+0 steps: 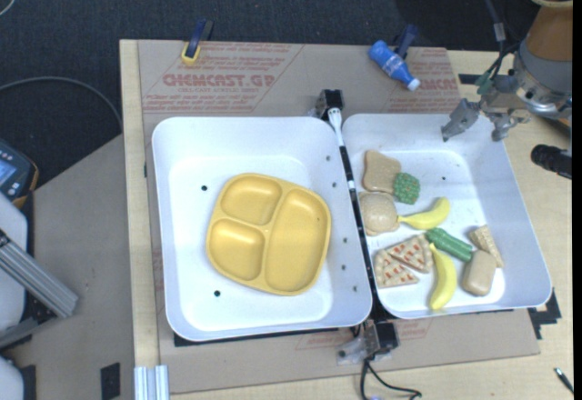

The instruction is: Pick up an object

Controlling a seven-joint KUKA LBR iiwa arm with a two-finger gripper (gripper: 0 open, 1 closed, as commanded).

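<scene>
The right bin (509, 198) holds several toy foods: a tan bread slice (380, 169), a green broccoli (406, 188), a beige drumstick (377, 213), two yellow bananas (427, 216) (443, 278), a green vegetable (450, 244), pizza slices (403, 260) and a tan roll (479, 273). My gripper (479, 124) hangs over that bin's far right corner, well behind the food. It is open, with nothing between its fingers (456, 123).
A yellow divided plate (269, 232) lies in the left bin (173, 207). A blue clamp (393, 62) and a yellow clamp (194, 44) sit on the cardboard base behind the bins. Cables hang at the far right behind the arm.
</scene>
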